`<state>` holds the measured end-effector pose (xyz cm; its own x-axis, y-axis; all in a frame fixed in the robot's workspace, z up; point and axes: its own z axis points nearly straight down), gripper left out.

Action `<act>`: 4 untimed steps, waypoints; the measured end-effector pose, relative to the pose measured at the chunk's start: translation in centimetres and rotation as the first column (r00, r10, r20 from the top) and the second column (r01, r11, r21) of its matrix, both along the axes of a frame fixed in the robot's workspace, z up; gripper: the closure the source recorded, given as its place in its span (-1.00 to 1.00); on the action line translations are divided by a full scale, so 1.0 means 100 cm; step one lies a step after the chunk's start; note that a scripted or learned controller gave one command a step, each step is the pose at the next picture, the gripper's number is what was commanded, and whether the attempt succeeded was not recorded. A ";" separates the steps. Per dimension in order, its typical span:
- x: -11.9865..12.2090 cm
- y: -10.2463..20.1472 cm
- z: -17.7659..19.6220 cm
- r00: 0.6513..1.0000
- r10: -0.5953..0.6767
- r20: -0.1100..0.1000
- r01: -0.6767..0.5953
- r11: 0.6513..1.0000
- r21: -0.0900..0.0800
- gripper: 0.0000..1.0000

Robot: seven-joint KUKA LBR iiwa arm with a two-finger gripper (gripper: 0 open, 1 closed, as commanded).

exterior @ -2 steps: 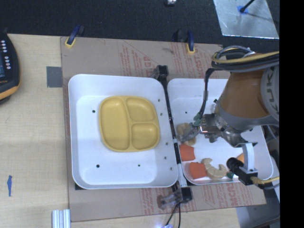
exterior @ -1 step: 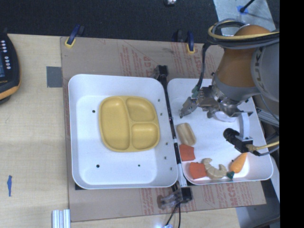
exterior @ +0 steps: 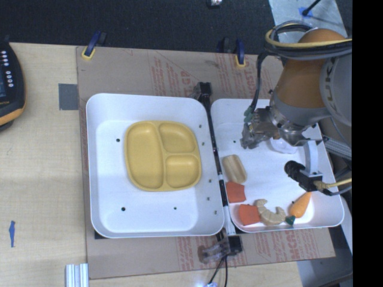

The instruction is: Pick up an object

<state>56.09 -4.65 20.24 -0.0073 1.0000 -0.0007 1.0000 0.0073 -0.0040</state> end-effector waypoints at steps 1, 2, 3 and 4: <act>0.000 0.000 0.000 1.000 0.000 -0.001 0.000 1.000 0.000 -1.00; 0.000 -0.001 0.010 1.000 0.003 -0.002 -0.003 1.000 -0.001 1.00; 0.086 0.035 -0.007 1.000 0.001 0.007 -0.001 1.000 0.000 1.00; 0.027 0.035 0.001 1.000 -0.006 -0.004 0.006 1.000 0.000 1.00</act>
